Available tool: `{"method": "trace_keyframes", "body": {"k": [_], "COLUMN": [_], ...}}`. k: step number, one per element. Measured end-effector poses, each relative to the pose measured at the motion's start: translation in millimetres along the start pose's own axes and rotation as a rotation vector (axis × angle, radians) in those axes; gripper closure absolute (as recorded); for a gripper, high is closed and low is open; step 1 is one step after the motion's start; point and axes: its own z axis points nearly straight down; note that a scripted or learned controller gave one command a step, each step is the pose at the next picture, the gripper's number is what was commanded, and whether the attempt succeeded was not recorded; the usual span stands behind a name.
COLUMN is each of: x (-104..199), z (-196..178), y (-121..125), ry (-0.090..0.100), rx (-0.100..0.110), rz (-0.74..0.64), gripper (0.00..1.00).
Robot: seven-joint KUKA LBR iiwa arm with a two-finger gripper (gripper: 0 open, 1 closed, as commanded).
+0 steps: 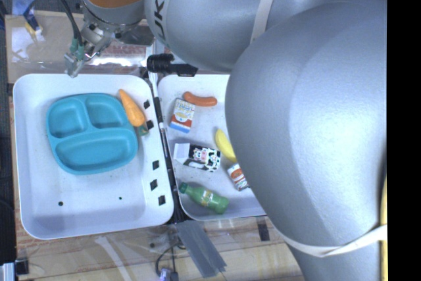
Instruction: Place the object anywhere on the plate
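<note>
Trouble would come from the carrot (132,108), which lies against the right rim of the blue plate (92,131), half off it; a nudge could roll it into the left bin (39,207) rather than onto the plate. Above the plate's far edge, the hand (77,57) hangs beyond the bin's rim, its grip impossible to judge, holding nothing visible, with the arm (276,76) stretching away rightward.

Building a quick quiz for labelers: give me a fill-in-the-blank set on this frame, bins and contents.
1. The blue plate lies in the ____ bin.
2. The carrot rests against the plate's ____ edge.
3. The green bottle lies in the ____ bin.
4. The gripper hangs above the left bin's ____ rim.

Missing words: left; right; right; far
</note>
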Motion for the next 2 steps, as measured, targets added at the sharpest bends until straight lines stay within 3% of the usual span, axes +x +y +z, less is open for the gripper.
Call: {"method": "trace_keyframes", "body": {"k": [1,2], "x": [8,3], "z": [-137,-159], "y": [-10,2], "ry": [0.000,-0.001], "rx": [-0.001,-0.001], "rz": [0.028,0.011], "gripper": [1.00,1.00]}}
